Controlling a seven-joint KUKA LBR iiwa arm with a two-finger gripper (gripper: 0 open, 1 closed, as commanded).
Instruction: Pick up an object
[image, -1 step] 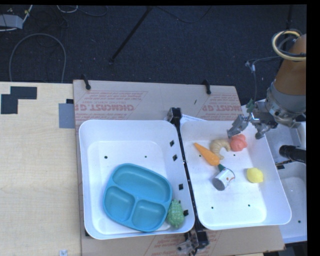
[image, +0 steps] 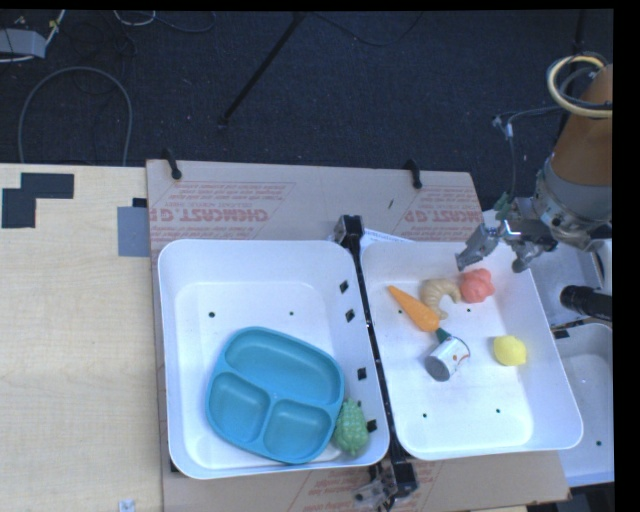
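Note:
The right bin (image: 500, 425) holds an orange carrot (image: 414, 308), a beige lump (image: 437, 291), a pinkish-red round object (image: 477, 285), a yellow lemon-like object (image: 509, 350) and a small grey and white can (image: 447, 357) lying on its side. My gripper (image: 497, 251) hangs over the bin's far right corner, just above the pinkish-red object. Its two fingers are spread apart with nothing between them.
The left bin (image: 190, 300) holds a blue divided tray (image: 275, 393) with a green leafy object (image: 351, 428) at its near right corner. A black clip (image: 349, 231) sits where the two bins meet at the back. Cardboard (image: 300, 205) lies under both bins.

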